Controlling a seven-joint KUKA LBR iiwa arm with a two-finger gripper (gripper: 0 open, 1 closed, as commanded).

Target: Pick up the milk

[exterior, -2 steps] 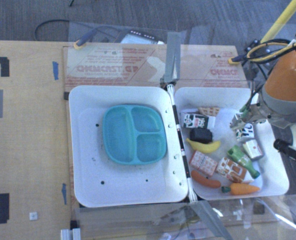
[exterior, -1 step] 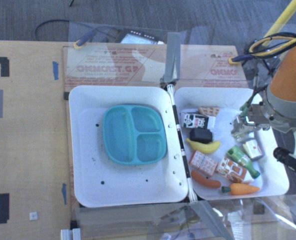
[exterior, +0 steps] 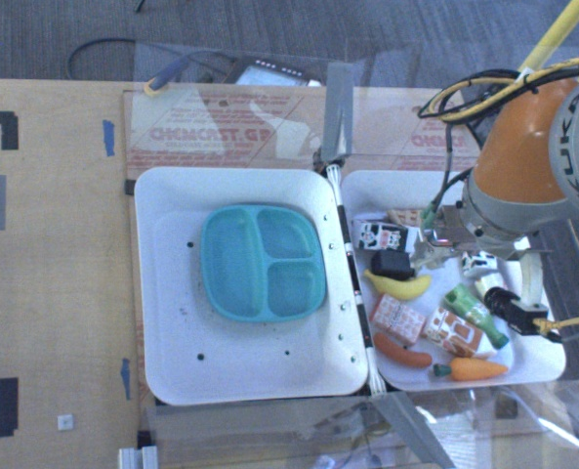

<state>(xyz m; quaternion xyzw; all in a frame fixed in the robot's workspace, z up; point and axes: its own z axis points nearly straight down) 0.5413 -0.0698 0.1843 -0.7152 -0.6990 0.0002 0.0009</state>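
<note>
Gripper (exterior: pixel 428 252) position first: I am seeing it low over the right bin (exterior: pixel 553 364), close above the pile, and I cannot tell its state, because the wrist and orange band of the arm (exterior: pixel 523 164) are covering it from above. Nothing is showing as held.

Working left to right, I am reading the scene as follows. The left bin (exterior: pixel 162 291) is carrying a teal divided plate (exterior: pixel 265 262) and no task item. Just past the divider, at the upper left of the right bin, the milk (exterior: pixel 378 234) is lying on its side: a small white carton with black cow patches. A black item (exterior: pixel 392 264) is touching its lower edge, and a banana (exterior: pixel 398 284) is lying just below that. Further down I am noting a pink carton (exterior: pixel 397 317), a sausage (exterior: pixel 402 351), an orange-brown juice box (exterior: pixel 452 332), a green bottle (exterior: pixel 475 314) and a carrot (exterior: pixel 476 368).

For the step in hand, I am judging the approach as incomplete. I am recommending the following:

1. Shift the tool toward the divider until it is centring over the milk.
2. Align the closing axis across the carton's short side.
3. Descend clear of the black item, since a snag there is likely to drag both.
4. Confirm the carton is rising with the tool before counting the grasp.
</note>
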